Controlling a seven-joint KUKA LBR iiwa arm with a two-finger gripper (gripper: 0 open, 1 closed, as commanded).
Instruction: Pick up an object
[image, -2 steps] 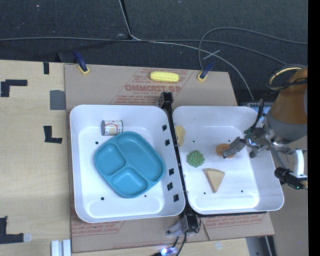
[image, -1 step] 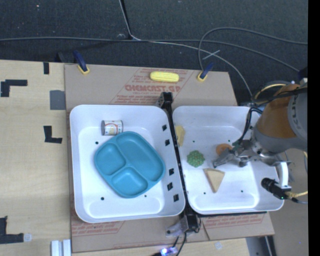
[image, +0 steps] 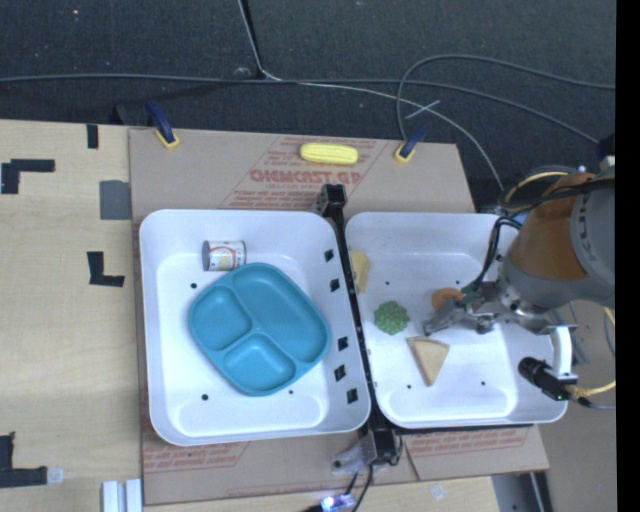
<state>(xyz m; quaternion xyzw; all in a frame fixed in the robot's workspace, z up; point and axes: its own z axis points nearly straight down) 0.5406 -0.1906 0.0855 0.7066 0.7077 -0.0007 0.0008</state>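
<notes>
In the right bin (image: 420, 405), a green broccoli-like piece (image: 391, 318) lies near the left wall. A tan wedge (image: 430, 358) sits just below and to its right, and a small orange piece (image: 445, 297) lies above the wedge. A pale yellow piece (image: 358, 268) rests against the divider. My gripper (image: 438, 322) reaches in from the right, low over the bin floor. It sits between the orange piece and the tan wedge, a short way right of the green piece. Nothing is visibly held.
The left bin (image: 160, 300) holds a blue divided plate (image: 259, 326) and a small can (image: 223, 255) lying at its upper left. A yellow corn cob (image: 328, 153) lies on the cardboard behind the bins. The arm's body (image: 560, 250) covers the right bin's right side.
</notes>
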